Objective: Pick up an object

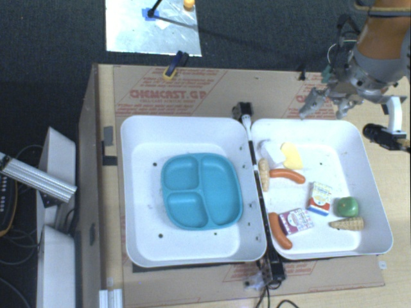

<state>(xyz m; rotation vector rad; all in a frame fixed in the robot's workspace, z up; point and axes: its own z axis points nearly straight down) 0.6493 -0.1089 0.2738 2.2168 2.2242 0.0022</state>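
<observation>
Lying nearest the camera in the right-hand shallow white bin (pixel 371 191) are the likeliest candidates for a pick: a small orange-red toy sausage (pixel 280 230) at the near left corner, a little maroon-and-white printed carton (pixel 296 221) touching it, and a pale ridged corn-like piece (pixel 347 223) toward the near right. These look like light, hollow plastic play food, stiff rather than squashy, and probably smooth enough to slip. The carton offers flat parallel faces, so closing across its short width seems the surest hold; the sausage would want a pinch across its middle, since its rounded ends could squirt out.

Farther in sit a round green plastic ball-like fruit (pixel 347 206), which may roll, a red-white-and-blue boxed carton (pixel 320 198), a second orange sausage (pixel 287 176), and a soft-yellow block (pixel 291 154) beside a white block (pixel 273 153).

The left bin (pixel 138 172) holds a blue divided plastic tray (pixel 201 190).

Beyond the right bin's far rim, over the printed cardboard sheet (pixel 167 95), hangs the two-finger gripper (pixel 326 105); its fingers look spread and carry nothing. It hangs well apart from every toy, so any pick needs a reach inward and down.
</observation>
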